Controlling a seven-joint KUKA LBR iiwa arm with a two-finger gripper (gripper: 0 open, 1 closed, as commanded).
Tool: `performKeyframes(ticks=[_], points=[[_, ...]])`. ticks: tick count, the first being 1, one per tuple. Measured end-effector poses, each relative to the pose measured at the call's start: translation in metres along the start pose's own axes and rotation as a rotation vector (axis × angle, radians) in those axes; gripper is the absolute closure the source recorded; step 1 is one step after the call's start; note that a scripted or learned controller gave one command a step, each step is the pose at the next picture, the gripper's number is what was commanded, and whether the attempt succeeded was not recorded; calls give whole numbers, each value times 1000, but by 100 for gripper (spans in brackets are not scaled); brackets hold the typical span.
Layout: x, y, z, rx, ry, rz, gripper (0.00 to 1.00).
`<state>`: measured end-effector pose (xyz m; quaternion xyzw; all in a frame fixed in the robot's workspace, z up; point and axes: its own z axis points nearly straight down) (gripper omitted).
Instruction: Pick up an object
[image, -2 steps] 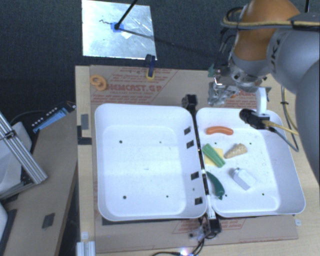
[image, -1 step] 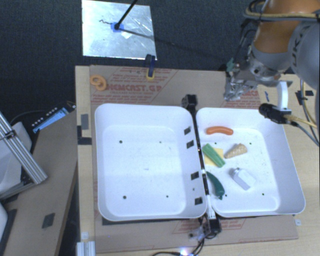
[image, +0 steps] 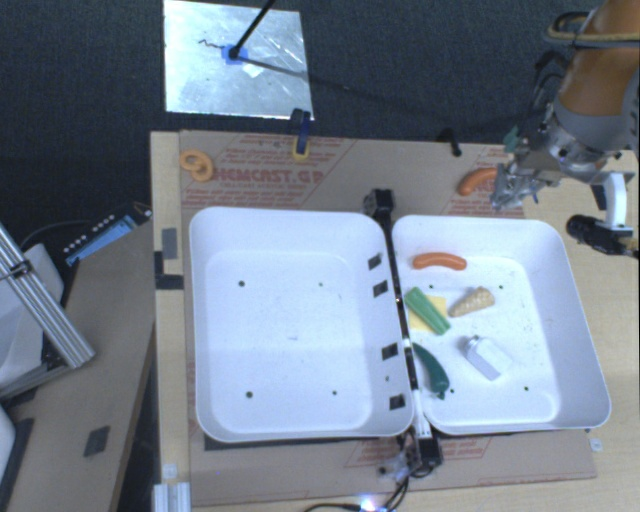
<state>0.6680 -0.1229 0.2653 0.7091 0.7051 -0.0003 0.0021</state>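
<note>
Camera view has the gripper (image: 512, 190) hovering past the far rim of the right bin (image: 560, 300), just beside an orange sausage (image: 476, 181) on the cardboard; whether its fingers are parted or closed, I cannot tell. Inside that bin lie another orange sausage (image: 439, 262), a corn cob (image: 471, 301), a green-and-yellow block (image: 427, 311), a green pepper (image: 432, 367) and a small white bottle (image: 482, 358).

Five objects lie in the right bin (image: 560, 250), the left bin (image: 290, 225) just beside it.
</note>
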Motion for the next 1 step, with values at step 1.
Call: performKeyframes(ticks=[1], points=[[-88,-1,45,2,-1,1,100]])
